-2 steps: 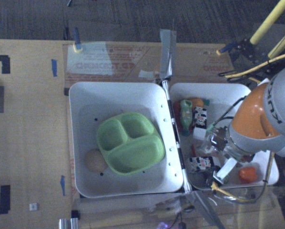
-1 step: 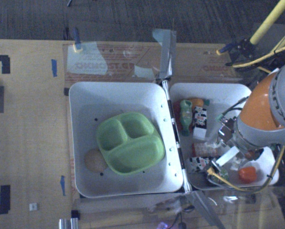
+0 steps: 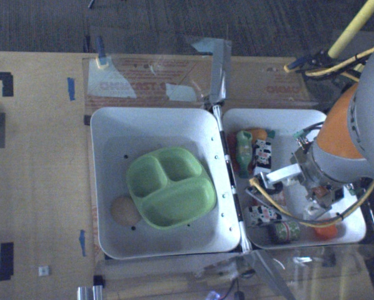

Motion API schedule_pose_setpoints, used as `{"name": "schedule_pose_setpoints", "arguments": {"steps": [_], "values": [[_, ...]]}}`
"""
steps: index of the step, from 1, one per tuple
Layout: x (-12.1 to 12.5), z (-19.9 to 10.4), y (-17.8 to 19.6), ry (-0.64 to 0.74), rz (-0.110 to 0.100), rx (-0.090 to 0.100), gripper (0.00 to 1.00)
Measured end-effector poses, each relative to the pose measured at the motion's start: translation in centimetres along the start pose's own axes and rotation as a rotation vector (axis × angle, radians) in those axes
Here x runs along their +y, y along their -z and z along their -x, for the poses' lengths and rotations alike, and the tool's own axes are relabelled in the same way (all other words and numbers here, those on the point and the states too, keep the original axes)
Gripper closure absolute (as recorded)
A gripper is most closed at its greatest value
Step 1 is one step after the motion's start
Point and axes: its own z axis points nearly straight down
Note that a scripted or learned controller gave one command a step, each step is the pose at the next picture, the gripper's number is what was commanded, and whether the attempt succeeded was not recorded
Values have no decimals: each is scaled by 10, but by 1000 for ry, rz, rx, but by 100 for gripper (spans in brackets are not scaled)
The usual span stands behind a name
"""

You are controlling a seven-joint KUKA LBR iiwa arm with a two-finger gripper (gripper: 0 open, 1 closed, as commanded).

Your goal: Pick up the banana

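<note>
My gripper (image 3: 317,195) hangs low over the middle of the right bin (image 3: 299,116), under the grey wrist and orange band. The arm hides much of that bin's floor. A thin yellow curve (image 3: 276,206) runs along the floor from beside the gripper toward the front; I cannot tell whether it is a banana or the robot's cable. Nothing is seen held.
The right bin also holds a green bottle (image 3: 244,149), an orange item (image 3: 259,134), two black-and-white cartons (image 3: 262,155) (image 3: 262,215), a green can (image 3: 286,231) and an orange-red item (image 3: 325,232). The left bin (image 3: 106,167) holds a green divided plate (image 3: 170,186) and a brown ball (image 3: 125,210).
</note>
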Motion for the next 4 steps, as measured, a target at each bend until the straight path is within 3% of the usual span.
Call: {"name": "schedule_pose_setpoints", "arguments": {"steps": [1, 2, 3, 4], "values": [[59, 20, -5, -131, 0, 1, 0], [136, 47, -3, -133, -1, 2, 0], [134, 46, 4, -128, -6, -4, 100], [59, 20, 37, -128, -1, 1, 100]]}}
